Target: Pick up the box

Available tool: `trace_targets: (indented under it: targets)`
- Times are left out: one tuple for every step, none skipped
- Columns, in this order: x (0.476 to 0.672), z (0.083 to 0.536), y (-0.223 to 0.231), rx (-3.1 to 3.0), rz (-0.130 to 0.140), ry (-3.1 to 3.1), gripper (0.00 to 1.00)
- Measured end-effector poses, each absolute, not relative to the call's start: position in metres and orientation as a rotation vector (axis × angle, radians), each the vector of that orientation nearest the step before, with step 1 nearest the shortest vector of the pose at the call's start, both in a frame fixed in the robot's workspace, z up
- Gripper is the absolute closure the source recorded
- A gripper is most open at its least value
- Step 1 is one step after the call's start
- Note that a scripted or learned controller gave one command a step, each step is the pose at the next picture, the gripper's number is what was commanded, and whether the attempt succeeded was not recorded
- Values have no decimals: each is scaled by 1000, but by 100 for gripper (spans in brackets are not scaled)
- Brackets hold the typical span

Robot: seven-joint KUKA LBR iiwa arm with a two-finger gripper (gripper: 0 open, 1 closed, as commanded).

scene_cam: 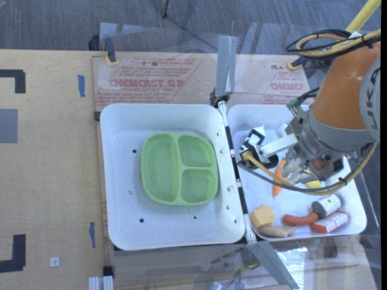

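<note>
A small red and white box (331,223) lies flat at the front right corner of the right bin (358,221). My gripper (295,168) hangs over the middle of that bin, up and to the left of the box and clear of it. The grey wrist and its orange band (340,89) cover the bin's back right part. Cables loop under the wrist and blur the gripper's tip.
Near the box lie a white and red cylinder (326,205), a red sausage (297,219), an orange wedge (262,215) and a beige piece (276,231). An orange carrot (278,181) sits beside the gripper. The left bin (121,180) holds a green divided plate (179,168).
</note>
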State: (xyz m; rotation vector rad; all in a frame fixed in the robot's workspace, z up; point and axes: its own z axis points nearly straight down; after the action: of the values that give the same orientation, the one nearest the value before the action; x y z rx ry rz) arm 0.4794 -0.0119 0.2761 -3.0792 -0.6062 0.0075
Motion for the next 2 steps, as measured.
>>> trace_targets:
  targets:
    - [566, 359, -70, -3062, 2, -701, 100]
    - [578, 435, -102, -2991, 1, -963, 100]
